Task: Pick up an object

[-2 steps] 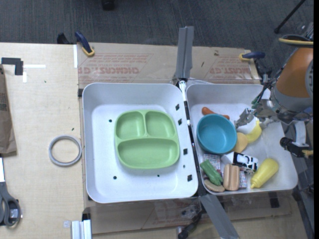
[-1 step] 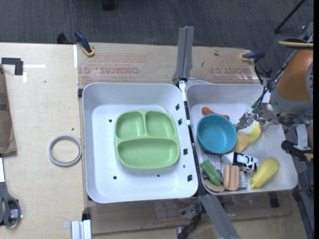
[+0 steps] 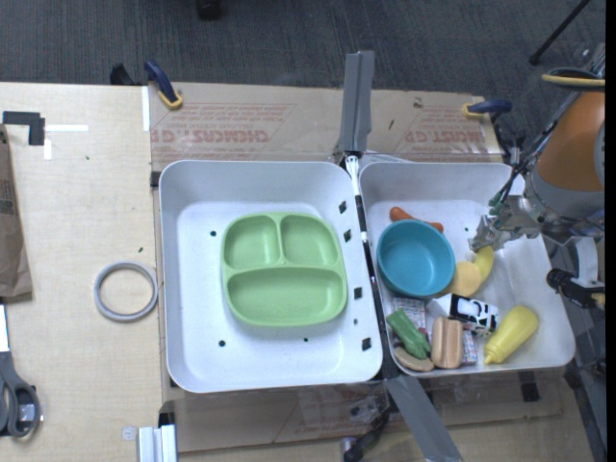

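Observation:
The right bin [image 3: 539,359] holds a blue bowl [image 3: 416,258], with an orange carrot-like piece [image 3: 417,218] behind it. A yellow lumpy toy [image 3: 471,274] lies beside the bowl. Toward the front are a yellow bottle [image 3: 510,333], a small black-and-white item [image 3: 474,309], a tan hot-dog toy [image 3: 447,342] and a green piece [image 3: 408,333]. My gripper [image 3: 483,239] hangs low over the bin's right side. Its tip is right at the upper end of the yellow lumpy toy, and I cannot tell whether the two touch.
The left bin [image 3: 183,258] holds a green divided plate [image 3: 284,268]. A grey tape ring [image 3: 126,290] and scissors [image 3: 17,407] lie on the bench at the left. Blue clamps [image 3: 164,83] sit at the cardboard's back edge. A metal divider post [image 3: 356,104] stands between the bins.

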{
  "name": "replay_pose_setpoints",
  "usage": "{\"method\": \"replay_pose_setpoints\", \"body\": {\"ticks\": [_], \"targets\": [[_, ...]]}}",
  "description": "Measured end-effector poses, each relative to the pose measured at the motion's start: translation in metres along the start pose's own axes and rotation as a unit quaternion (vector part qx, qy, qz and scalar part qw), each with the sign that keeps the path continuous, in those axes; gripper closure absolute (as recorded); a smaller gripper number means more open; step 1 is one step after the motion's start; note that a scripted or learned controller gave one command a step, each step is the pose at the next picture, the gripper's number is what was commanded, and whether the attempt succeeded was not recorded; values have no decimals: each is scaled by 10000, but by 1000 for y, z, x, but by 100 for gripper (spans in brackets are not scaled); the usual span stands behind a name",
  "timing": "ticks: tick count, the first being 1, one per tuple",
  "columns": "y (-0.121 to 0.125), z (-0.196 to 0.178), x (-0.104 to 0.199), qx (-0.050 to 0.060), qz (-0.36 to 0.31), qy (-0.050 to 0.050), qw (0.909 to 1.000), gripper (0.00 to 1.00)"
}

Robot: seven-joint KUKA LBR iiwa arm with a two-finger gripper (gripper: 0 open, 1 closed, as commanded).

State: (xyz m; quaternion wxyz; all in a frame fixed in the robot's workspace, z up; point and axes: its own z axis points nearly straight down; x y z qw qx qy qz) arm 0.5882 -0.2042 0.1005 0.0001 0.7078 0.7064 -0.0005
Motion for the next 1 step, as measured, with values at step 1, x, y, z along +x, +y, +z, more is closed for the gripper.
{"method": "replay_pose_setpoints", "body": {"ticks": [1], "targets": [[24, -116, 107, 6, 775, -2, 9970, 100]]}}
